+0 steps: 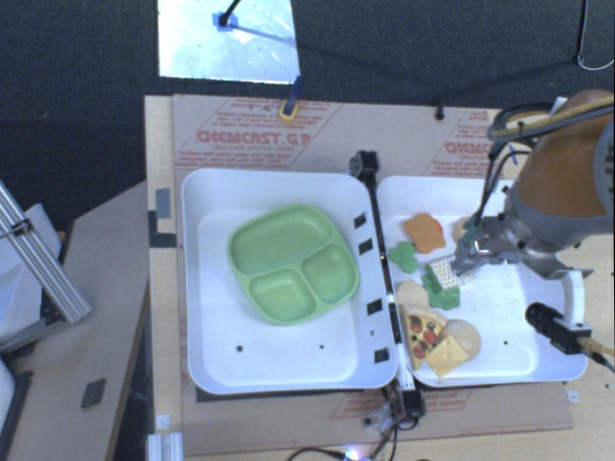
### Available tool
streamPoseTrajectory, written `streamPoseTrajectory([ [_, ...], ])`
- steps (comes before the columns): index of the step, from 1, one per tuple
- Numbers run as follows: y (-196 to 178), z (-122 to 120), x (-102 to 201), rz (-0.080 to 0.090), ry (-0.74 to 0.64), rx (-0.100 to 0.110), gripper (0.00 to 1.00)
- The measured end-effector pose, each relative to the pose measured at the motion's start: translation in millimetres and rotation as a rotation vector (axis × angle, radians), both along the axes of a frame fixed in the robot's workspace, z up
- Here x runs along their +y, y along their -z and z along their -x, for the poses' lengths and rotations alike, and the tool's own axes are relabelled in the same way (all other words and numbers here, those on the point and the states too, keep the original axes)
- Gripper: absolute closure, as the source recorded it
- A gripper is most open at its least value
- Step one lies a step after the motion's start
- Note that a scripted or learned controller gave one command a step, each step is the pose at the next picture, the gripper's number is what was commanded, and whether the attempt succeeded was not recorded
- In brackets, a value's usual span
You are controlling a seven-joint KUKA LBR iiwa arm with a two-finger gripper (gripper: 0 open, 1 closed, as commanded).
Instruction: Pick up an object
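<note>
My gripper [463, 260] reaches into the right bin [500, 353] from the right, low over the toy food. Its tips sit just right of a white dotted piece [442, 275] that lies on a green leafy piece [444, 298]. An orange piece [424, 230] lies a little up and to the left. A small green piece [403, 255] rests near the bin's left wall. A pizza slice [424, 330], a yellow cheese wedge [446, 354] and a beige round [463, 334] lie at the front left of the bin.
The left bin [207, 353] holds a green three-compartment plate [292, 262]. A black divider with clips [380, 267] runs between the two bins. The arm's grey and orange body [562, 185] hangs over the right bin's far right part.
</note>
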State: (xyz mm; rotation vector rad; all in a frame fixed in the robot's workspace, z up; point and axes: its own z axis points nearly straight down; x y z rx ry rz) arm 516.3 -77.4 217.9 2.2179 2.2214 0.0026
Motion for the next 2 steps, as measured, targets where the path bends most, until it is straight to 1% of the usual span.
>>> streamPoseTrajectory([
  [1, 2.9, 5.7, 5.6, -0.001, -0.002, 0.002, 1.0],
  [2, -12.5, 2.2, -4.5, 0.0, 0.0, 0.0, 1.0],
])
